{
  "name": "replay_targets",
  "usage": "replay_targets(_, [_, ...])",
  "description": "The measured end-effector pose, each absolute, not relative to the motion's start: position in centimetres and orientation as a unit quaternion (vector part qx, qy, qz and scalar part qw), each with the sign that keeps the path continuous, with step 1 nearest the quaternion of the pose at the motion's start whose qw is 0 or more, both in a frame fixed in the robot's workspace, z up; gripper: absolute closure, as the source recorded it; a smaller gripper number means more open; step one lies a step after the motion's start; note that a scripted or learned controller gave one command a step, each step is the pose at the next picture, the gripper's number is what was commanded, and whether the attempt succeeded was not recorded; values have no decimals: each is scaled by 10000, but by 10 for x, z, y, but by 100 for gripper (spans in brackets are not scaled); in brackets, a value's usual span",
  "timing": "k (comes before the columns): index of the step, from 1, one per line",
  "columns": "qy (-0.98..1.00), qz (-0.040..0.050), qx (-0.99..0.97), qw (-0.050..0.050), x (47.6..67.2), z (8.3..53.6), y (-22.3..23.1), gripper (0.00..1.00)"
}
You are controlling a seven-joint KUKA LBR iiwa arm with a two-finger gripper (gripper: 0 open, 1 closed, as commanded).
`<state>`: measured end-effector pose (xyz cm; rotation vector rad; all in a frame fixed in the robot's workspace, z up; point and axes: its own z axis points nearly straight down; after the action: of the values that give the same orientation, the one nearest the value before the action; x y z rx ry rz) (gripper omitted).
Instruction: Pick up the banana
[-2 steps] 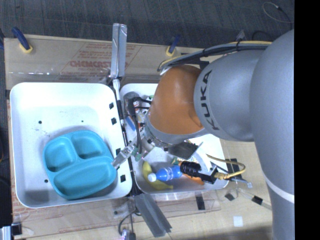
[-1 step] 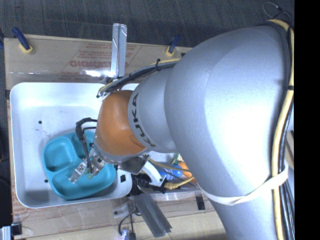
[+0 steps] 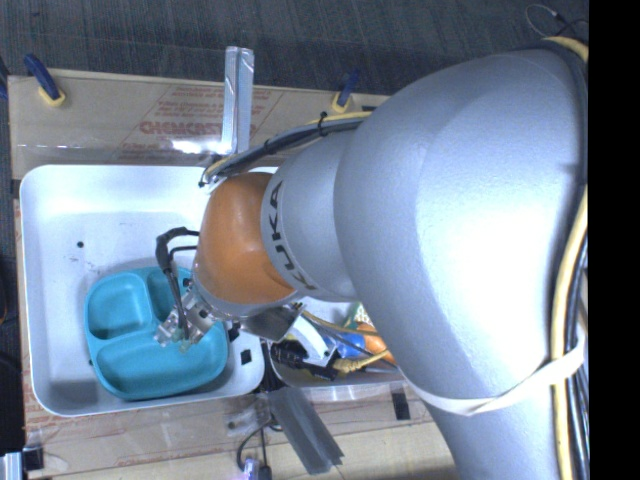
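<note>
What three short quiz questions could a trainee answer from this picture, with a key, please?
1. True or false: the blue divided tray lies in the left white bin.
2. Over which thing is the gripper? A) the blue divided tray B) the cardboard C) the blue clamp
3. Fill in: the band above the arm's wrist is ____.

Key: 1 true; 2 A; 3 orange.
</note>
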<state>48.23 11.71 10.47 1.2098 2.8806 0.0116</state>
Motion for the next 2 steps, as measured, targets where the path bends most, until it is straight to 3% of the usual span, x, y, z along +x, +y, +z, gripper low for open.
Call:
replay_targets(1, [9483,3,3174,5,515,368,160,100])
replay_targets(2, [8436,-2,5370,2,492,443,174,100])
